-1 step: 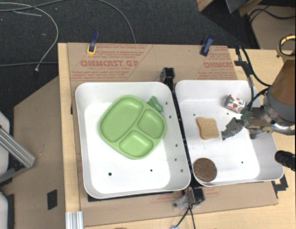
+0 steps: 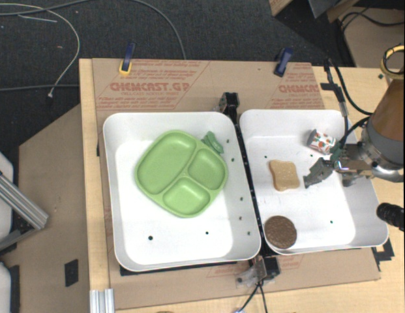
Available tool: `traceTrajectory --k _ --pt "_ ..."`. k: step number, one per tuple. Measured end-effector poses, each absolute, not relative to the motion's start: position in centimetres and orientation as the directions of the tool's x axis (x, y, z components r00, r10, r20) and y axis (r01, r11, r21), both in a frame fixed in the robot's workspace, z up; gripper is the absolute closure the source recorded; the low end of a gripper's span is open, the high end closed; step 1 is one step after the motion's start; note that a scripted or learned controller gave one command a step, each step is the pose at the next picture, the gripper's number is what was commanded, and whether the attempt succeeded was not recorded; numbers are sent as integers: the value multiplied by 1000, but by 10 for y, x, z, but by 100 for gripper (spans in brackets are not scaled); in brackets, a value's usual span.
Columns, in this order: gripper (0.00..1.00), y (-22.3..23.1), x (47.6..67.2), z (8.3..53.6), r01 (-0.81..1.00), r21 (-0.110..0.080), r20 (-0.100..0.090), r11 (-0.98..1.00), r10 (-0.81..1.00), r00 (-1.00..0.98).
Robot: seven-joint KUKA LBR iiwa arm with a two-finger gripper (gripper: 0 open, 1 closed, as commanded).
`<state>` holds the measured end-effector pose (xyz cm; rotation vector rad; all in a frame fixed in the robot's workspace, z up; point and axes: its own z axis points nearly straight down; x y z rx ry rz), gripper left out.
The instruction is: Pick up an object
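Your nearest target, the tan bread slice (image 2: 284, 175), lies flat in the middle of the right bin (image 2: 332, 230). Your hand (image 2: 314, 177) hovers just right of it, dark fingers spread apart and gripping nothing. A small colourful box (image 2: 321, 141) sits behind the hand, and a brown cookie (image 2: 280, 231) lies near the front rim. The left bin (image 2: 130, 240) holds a green divided plate (image 2: 181, 173).

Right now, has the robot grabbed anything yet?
Not yet. The gripper hangs low in the right bin, just beside the tan bread slice, with nothing between its jaws. The brown cookie and the small colourful toy lie untouched. Grabbing and lifting are both left.
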<state>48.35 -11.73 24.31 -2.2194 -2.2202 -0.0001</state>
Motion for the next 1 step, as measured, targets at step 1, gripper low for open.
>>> traceTrajectory --k 1 --pt "0 -118 484 180 1000 -9 3 0 1000 0"
